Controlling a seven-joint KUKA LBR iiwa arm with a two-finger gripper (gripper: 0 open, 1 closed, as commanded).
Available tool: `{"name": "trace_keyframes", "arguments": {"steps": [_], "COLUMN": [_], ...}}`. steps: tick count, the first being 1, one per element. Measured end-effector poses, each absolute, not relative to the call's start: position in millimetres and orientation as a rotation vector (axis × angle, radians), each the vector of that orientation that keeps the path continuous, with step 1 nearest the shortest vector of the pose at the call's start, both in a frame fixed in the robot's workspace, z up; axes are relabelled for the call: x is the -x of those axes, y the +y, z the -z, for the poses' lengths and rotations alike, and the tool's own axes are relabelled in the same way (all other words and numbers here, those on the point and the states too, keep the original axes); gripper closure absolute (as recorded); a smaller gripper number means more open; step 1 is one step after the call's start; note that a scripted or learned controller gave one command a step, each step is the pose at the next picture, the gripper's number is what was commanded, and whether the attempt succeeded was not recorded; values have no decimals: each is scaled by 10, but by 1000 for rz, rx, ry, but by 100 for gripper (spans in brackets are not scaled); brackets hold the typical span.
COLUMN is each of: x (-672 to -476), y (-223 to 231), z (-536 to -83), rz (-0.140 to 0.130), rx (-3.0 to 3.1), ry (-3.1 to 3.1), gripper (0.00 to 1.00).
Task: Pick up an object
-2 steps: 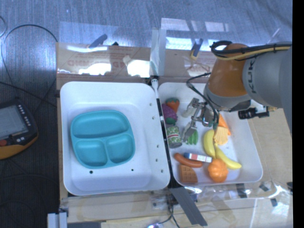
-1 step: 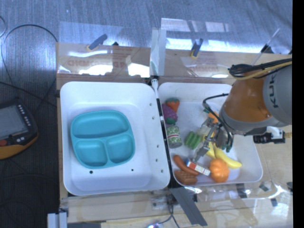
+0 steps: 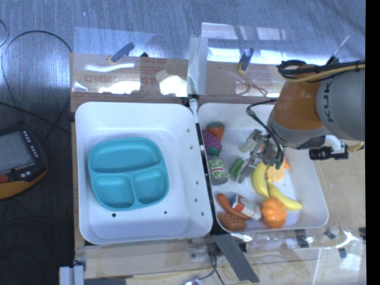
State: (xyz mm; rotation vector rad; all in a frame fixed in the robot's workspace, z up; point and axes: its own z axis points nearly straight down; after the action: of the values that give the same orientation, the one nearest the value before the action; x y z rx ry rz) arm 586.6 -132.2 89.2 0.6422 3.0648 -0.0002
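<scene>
My gripper [image 3: 257, 151] hangs low over the middle of the right bin [image 3: 313, 183], under the arm's orange band. Just left of and below it lies a small green piece [image 3: 237, 168], and right below it two yellow bananas [image 3: 262, 181]. A green can [image 3: 217, 168] lies by the bin's left wall. Above the can sit a purple item [image 3: 211, 141] and an orange and green item [image 3: 217, 129]. Along the front are an orange fruit [image 3: 274, 213], a red and white can [image 3: 246, 208] and two brown sausages [image 3: 229, 212]. I see nothing held.
The left bin [image 3: 178, 123] holds a teal divided tray [image 3: 127, 172]. A ridge [image 3: 202, 159] separates the two bins. A small orange and yellow piece [image 3: 276, 172] lies right of the bananas. A handheld pendant [image 3: 18, 159] lies off the bench to the left.
</scene>
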Motion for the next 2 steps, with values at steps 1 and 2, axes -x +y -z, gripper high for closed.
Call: {"name": "trace_keyframes", "arguments": {"steps": [1,2], "x": [-5876,-5755], "y": [-1317,-310], "z": [-962,-1805], "rz": [1,1], "rx": [-640,-739], "ry": [3065,3057], "gripper": [100,100]}}
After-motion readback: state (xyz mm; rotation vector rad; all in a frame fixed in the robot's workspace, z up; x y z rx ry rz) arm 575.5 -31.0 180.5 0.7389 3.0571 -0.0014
